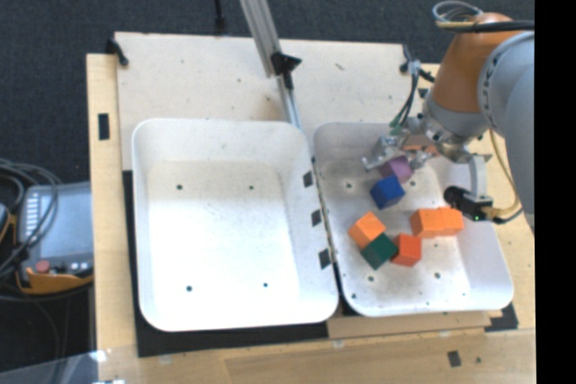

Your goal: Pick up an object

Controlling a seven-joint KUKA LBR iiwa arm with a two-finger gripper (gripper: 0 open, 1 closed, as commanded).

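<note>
The wooden bench (207, 76) carries two shallow white bins side by side, with a slanted aluminium rail (256, 0) rising from its far edge. The left bin (148, 148) is the larger-looking of the two; the right bin (486, 283) holds all the loose pieces. The grey arm (504, 76), with its orange band above the wrist, reaches in over the right bin's far right corner. Its gripper (396, 159) sits low over the bin's far middle, pointing toward the left, and a purple block (397, 167) shows just at its tip; whether the fingers actually close on that block or merely rest over it cannot be told, as the metal parts blur together there. Among the blocks, an orange oblong block (437, 221) lies toward the bin's right edge. A blue cube (387, 191) sits just below the purple block, touching or nearly touching it, near the bin's middle. An orange cube (366, 229) lies nearer the left edge, with a dark green cube (380, 250) touching it on the near side. A small red-orange block (408, 250) sits just beside the green one, between it and the orange oblong block.
</note>
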